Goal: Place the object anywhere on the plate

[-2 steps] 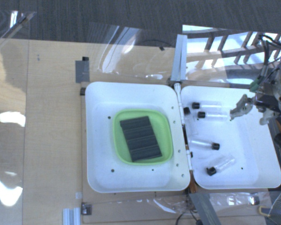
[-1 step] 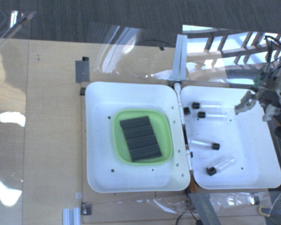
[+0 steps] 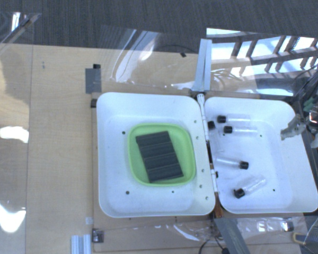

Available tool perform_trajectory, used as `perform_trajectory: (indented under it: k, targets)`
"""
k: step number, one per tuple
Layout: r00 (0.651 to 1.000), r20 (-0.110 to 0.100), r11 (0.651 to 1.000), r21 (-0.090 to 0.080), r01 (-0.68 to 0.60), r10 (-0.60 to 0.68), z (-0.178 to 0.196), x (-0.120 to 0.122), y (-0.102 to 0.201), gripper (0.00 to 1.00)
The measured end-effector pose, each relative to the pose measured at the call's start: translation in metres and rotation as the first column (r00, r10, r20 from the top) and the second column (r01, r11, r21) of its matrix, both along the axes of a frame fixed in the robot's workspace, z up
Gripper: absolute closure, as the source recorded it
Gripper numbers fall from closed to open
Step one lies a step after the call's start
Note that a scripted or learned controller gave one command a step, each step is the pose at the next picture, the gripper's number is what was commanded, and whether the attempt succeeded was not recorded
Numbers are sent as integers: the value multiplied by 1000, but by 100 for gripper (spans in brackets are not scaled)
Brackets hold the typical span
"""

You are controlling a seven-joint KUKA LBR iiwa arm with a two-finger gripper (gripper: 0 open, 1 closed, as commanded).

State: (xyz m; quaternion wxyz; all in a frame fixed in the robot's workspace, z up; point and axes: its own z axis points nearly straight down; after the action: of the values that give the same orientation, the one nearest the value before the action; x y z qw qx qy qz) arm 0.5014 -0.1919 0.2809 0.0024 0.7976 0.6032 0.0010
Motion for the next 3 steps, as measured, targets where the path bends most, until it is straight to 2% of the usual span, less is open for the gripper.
perform_trajectory:
  k: [1, 2, 3]
  targets:
    - [999, 1, 999, 0, 37, -37, -8, -12, -6, 0]
    - [996, -2, 996, 2, 93, -93, -6, -12, 12, 0]
    - [980, -1, 980, 2, 200, -200, -9, -13, 5, 0]
